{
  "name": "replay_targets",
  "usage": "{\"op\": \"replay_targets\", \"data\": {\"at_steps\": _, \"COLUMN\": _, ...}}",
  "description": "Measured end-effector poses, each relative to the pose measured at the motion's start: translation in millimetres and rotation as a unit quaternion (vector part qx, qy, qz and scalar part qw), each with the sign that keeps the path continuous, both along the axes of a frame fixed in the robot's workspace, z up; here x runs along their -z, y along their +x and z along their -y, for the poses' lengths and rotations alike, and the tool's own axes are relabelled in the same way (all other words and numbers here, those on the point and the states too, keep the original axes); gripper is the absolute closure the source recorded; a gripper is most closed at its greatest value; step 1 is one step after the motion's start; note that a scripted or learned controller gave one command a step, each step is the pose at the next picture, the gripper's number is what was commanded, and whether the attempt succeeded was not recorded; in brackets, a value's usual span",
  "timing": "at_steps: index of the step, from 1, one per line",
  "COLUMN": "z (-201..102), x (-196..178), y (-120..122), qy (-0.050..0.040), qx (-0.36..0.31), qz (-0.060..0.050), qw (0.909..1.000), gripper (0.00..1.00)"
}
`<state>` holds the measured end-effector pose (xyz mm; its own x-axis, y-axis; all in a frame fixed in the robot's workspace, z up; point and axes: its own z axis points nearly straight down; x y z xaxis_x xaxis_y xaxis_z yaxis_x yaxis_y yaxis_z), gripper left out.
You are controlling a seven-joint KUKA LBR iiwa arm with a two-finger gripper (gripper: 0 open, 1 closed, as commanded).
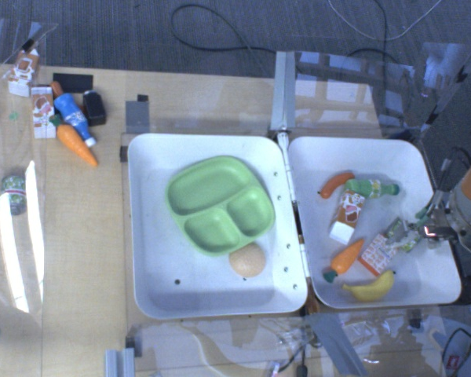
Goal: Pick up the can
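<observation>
The pale wooden surface [71, 234] fills the frame's left, with dark carpet [220, 14] and black cables [220, 30] along the top. At the right edge the tool [424, 228] sits over the right bin [412, 151]; its grip I cannot tell.

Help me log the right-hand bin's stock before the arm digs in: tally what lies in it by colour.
Orange: 2, a chili-shaped piece and a carrot
Green: 1, a bottle
Yellow: 1, a banana
White: 1, a small block
Brown and red printed packs: 2, one near the bottle, one by the carrot
Total: 7
</observation>
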<state>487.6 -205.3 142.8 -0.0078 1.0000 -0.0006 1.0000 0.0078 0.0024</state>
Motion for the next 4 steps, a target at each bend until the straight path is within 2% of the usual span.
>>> {"op": "replay_targets", "data": {"at_steps": 1, "z": -5, "x": 50, "y": 15, "qy": 0.005, "qx": 0.132, "qz": 0.004, "qw": 0.9912, "gripper": 0.0}}
{"op": "replay_targets", "data": {"at_steps": 2, "z": -4, "x": 36, "y": 20, "qy": 0.0028, "qx": 0.131, "qz": 0.013, "qw": 0.9913, "gripper": 1.0}}
{"op": "replay_targets", "data": {"at_steps": 3, "z": -34, "x": -20, "y": 103, "qy": 0.0003, "qx": 0.169, "qz": 0.002, "qw": 0.9855, "gripper": 1.0}}
{"op": "replay_targets", "data": {"at_steps": 4, "z": -34, "x": -20, "y": 102, "qy": 0.0002, "qx": 0.169, "qz": 0.001, "qw": 0.9856, "gripper": 0.0}}
